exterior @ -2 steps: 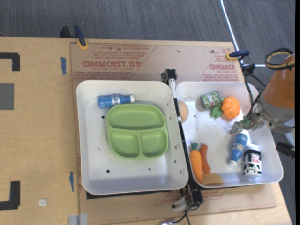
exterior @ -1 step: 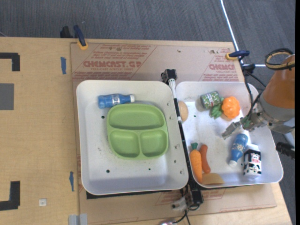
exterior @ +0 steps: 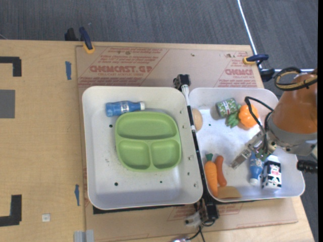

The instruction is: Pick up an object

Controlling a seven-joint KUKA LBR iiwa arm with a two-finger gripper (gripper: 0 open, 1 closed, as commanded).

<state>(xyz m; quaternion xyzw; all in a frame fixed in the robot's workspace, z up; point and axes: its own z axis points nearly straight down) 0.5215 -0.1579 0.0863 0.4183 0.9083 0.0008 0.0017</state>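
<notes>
- gripper (exterior: 246, 155) sits low in the right bin (exterior: 298, 188), pretty much in the middle, fingers slightly parted with nothing between them
- blue bottle (exterior: 255, 171) and cow carton (exterior: 271, 175) just beside it
- two carrots (exterior: 214, 173) near the divider
- left bin (exterior: 96, 135) has a green tray (exterior: 148, 140) plus another bottle (exterior: 124, 108)

The arm (exterior: 298, 116) reaches in from the right, its orange band uppermost and grey wrist below; the gripper (exterior: 246, 155) points down and leftward at a slant; its metal fingers (exterior: 240, 160) lie close together
</notes>
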